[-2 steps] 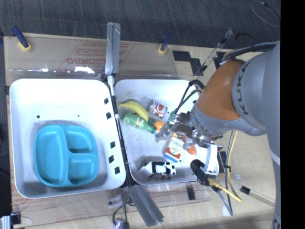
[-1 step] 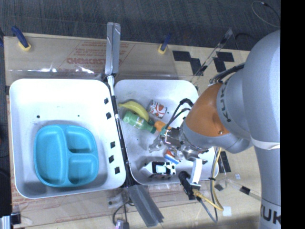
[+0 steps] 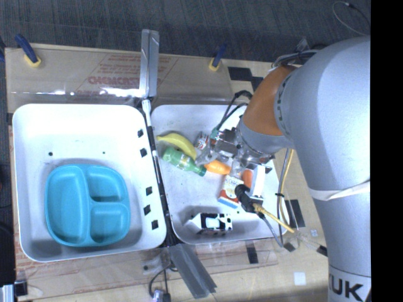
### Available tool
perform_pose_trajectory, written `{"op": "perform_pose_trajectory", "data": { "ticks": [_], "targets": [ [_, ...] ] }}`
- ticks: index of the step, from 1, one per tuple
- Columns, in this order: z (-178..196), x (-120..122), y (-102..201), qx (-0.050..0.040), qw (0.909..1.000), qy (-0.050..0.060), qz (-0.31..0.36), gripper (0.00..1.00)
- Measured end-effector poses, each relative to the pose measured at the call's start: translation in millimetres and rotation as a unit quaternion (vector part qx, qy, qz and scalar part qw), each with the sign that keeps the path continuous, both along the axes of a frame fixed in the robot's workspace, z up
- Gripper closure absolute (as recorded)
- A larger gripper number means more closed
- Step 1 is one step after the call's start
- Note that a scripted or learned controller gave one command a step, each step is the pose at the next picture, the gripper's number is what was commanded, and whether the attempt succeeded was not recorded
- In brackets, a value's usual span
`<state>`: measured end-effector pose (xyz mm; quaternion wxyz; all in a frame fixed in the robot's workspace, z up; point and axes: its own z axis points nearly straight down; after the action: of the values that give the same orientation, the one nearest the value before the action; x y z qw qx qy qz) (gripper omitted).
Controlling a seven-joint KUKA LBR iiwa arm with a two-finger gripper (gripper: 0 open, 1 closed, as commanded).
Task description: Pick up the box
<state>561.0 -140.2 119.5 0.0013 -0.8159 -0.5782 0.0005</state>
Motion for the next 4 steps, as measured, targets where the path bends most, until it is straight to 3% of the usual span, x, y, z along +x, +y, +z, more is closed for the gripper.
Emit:
{"op": "perform_pose_trajectory", "data": {
  "ticks": [1,2,3,4],
  "targets": [
    [-19,3,4,-0.003,0.9961,-0.008,0.088,0.0],
    [-9,4,6,-0.0011,0.9959,-0.008,0.091,1.0],
    [-8,4,5,-0.0021,0.9959,-0.009,0.09,0.0],
    [-21,-62,-44,-0.0022,0.9986,-0.007,0.052,0.0]
  ]
}}
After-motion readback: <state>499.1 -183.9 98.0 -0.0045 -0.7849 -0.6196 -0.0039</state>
